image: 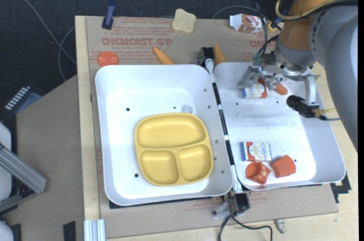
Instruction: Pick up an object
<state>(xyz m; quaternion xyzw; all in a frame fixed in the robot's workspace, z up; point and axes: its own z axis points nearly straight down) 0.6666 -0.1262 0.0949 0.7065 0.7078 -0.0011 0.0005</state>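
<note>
My gripper (259, 78) hangs low over the far end of the right bin (318, 137), right above a small white, blue and red carton (252, 92). It looks to be touching the carton or very nearly so. A small orange-red piece (280, 88) lies just to the carton's right. At the near end of the same bin are a second small carton (255, 150), a red piece (258, 172) and an orange-red block (283, 166).
The left bin (114, 120) holds a yellow divided plate (173, 149). On the board behind the bins lie a bread slice (183, 20), a blue item (108, 13), an orange disc (107, 58), a carrot (164, 56) and a milk carton (245, 22). Cables run beside the arm.
</note>
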